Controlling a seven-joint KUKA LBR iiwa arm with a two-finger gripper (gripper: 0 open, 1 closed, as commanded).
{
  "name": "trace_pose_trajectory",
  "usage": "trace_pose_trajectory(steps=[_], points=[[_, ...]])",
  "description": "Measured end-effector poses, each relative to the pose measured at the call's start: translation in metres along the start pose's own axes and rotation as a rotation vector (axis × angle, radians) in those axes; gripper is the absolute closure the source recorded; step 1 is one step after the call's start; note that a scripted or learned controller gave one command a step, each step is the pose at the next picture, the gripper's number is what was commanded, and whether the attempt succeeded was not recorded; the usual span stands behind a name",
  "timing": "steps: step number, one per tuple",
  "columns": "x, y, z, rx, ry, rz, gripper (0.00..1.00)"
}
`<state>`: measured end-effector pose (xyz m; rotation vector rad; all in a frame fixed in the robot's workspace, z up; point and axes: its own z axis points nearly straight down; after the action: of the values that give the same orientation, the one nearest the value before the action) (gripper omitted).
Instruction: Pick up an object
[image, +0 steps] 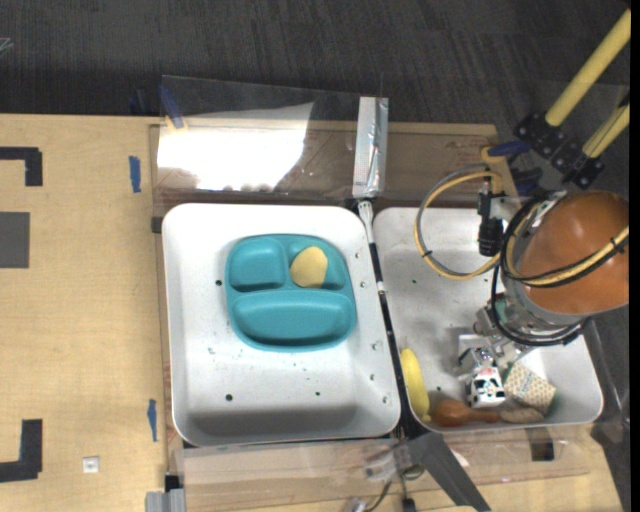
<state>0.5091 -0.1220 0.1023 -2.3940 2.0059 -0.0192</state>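
Observation:
My gripper (482, 358) hangs low over the near right part of the right bin (440, 300), below the orange wrist band. Just under it lies a small white and black object (487, 386). A beige patterned object (529, 385) lies right beside that, to its right. A brown elongated object (465, 410) rests along the bin's near wall. A yellow banana (413, 380) lies against the bin's left wall. I see nothing clearly between the gripper's tips.
The left bin (200, 380) holds a teal divided plate (290, 318) with a yellow rounded object (309, 266) in its upper right compartment. Yellow and black cables (450, 225) loop over the far part of the right bin. A clear plastic sheet (260, 150) lies behind the bins.

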Motion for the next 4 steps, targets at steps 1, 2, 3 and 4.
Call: trace_pose_trajectory(steps=[1,2,3,4], points=[[-0.027,0.022,-0.087,-0.017,-0.002,-0.176,1.0],[-0.065,0.011,-0.165,-0.018,-0.006,-0.444,1.0],[-0.089,0.004,-0.209,-0.019,-0.01,-0.763,1.0],[-0.061,-0.024,-0.222,-0.017,-0.014,-1.111,1.0]])
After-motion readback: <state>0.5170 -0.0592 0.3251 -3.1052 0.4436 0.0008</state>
